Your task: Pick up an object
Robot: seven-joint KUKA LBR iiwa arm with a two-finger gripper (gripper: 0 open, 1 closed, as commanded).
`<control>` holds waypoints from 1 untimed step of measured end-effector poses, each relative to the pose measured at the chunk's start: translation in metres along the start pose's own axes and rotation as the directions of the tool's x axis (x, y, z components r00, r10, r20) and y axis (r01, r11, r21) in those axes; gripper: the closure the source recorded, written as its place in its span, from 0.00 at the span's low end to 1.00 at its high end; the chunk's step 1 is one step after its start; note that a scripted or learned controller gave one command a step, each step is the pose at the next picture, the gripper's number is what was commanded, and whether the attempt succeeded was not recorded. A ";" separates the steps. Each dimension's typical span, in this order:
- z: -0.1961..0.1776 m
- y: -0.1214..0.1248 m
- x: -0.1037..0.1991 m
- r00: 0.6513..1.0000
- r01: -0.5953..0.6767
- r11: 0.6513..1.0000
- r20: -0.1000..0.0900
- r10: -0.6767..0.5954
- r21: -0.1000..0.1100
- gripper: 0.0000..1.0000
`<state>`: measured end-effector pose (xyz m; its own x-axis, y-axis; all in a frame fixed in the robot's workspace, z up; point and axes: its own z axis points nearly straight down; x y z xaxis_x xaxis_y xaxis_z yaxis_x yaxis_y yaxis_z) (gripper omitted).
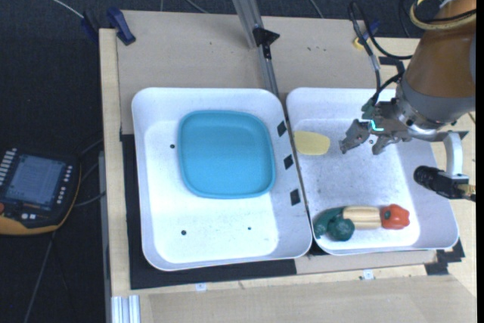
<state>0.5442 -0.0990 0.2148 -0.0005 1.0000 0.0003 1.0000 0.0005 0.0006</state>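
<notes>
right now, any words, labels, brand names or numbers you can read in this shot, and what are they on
No text can be read in this picture.
The handheld pendant on the floor at the left has a lit screen, too small and blurred to read.
The blue tray, the white bins and the yellow piece near the tool show no print.

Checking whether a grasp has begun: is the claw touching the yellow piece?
Apart. The camera view shows bare bin floor between the claw and the yellow piece.
</notes>
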 end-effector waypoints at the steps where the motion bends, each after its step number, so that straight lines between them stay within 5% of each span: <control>1: 0.000 0.000 0.000 1.000 0.000 1.000 0.000 0.000 0.000 0.00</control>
<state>0.5442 -0.0990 0.2148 -0.0005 1.0000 0.0003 1.0000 0.0005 0.0005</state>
